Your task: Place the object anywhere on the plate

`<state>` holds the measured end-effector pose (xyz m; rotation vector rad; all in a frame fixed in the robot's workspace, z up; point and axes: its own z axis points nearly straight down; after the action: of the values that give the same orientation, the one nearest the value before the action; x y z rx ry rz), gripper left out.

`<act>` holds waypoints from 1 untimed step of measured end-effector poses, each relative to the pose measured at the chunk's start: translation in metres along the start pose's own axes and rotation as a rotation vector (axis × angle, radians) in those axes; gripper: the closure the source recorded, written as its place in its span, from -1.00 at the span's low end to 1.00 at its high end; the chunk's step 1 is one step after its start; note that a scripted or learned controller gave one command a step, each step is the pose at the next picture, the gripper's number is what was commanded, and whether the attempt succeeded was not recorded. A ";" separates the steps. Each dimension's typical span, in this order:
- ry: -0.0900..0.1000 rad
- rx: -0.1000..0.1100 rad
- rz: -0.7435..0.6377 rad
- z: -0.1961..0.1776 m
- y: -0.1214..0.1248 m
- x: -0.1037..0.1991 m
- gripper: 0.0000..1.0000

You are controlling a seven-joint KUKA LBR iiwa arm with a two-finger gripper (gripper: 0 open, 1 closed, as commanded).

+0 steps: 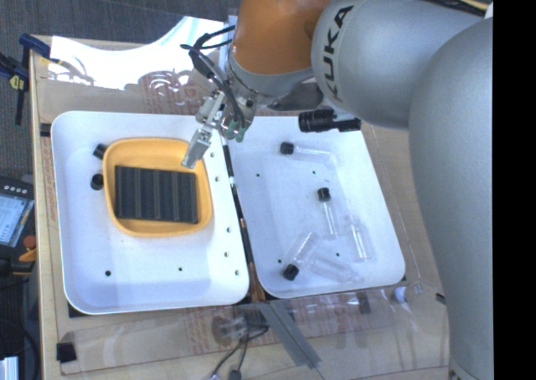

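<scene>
- Grey two-finger gripper point(198, 152) hovering over the far right rim of the yellow rounded-square plate with a dark ribbed centre point(159, 223), in the left shallow white bin point(126, 286).
- Cannot tell whether clenched or released; nothing plainly seen carried at its tip.
- Likely objects of the task: clear plastic tubes with black caps point(327, 211), scattered across the right shallow white bin point(381, 202), several bunched toward its near edge, one near its far edge.
- Small black caps point(99, 151) lying just beside the plate's far left corner, on the bin floor.
- Step in hand, as a judgement: either a placing over the plate or a pause before fetching; unclear which.
- Next move, if nothing carried: across to the right bin, down onto one tube.
- Legible writing: "KUKA" on the grey arm point(394, 52) beside the orange band.
</scene>
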<state>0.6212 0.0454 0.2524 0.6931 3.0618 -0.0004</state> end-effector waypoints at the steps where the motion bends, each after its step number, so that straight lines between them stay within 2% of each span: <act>1: -0.001 -0.001 -0.091 -0.001 0.012 0.001 -1.00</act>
<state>0.6257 0.0569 0.2535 0.5537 3.0891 0.0003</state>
